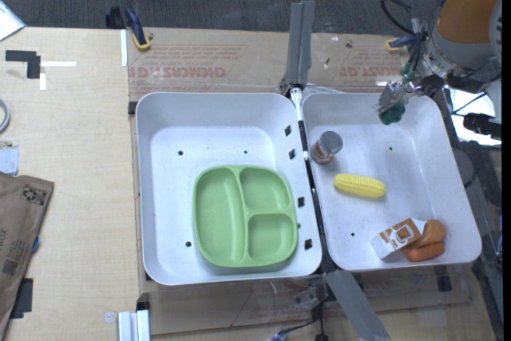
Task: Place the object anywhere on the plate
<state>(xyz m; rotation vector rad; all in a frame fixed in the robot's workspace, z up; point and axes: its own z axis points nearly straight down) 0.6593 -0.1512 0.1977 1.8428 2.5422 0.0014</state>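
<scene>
Overhead, the jaws (393, 109) hang above the right bin's (415, 141) far edge; their opening is unclear.

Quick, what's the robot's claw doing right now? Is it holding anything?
Gripper: above the far corner of the right bin; too small and dark to tell if it is open, closed or holding anything.

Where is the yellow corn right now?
The yellow corn lies in the middle of the right bin, just below the small can and up-left of the orange carrot.
</scene>
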